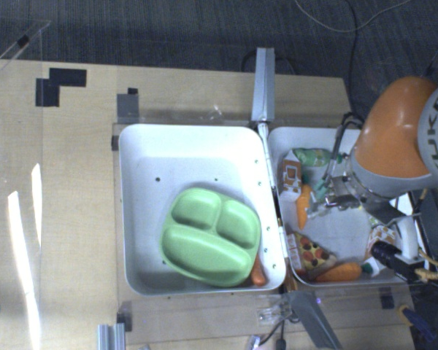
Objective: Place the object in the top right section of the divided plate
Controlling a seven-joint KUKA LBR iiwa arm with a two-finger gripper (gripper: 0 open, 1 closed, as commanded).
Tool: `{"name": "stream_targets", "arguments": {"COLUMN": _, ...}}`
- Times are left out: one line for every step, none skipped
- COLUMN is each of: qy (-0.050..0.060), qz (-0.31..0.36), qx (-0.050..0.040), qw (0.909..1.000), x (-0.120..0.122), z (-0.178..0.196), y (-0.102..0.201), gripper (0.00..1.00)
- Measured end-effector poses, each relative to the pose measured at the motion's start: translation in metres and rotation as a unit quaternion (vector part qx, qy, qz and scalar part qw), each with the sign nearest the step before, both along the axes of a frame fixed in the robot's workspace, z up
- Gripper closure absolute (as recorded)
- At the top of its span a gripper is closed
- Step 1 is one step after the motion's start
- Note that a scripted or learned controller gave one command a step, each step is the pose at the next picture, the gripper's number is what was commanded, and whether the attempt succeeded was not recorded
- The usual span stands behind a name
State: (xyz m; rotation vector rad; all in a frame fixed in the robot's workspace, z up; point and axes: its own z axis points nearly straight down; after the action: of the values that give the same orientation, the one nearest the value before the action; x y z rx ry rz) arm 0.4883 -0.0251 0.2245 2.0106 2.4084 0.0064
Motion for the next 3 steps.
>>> {"name": "stream_targets", "arguments": {"qy": 0.002, "qz": 0.001, "qx": -0.0005, "qw": 1.0000, "x": -0.001, "z": -0.061, "y": -0.063, "gripper": 1.00}}
{"name": "stream_targets", "arguments": {"qy": -0.001, "qz": 0.032, "qx": -0.0006, "qw": 0.9995, "x": 0.000, "z": 0.016, "y": -0.056, "gripper": 1.00}}
{"name": "stream_targets", "arguments": {"qy": 0.001, "qz": 0.088, "qx": -0.0010, "qw": 0.9961, "x": -0.001, "z": -0.067, "y": -0.119, "gripper": 1.00}}
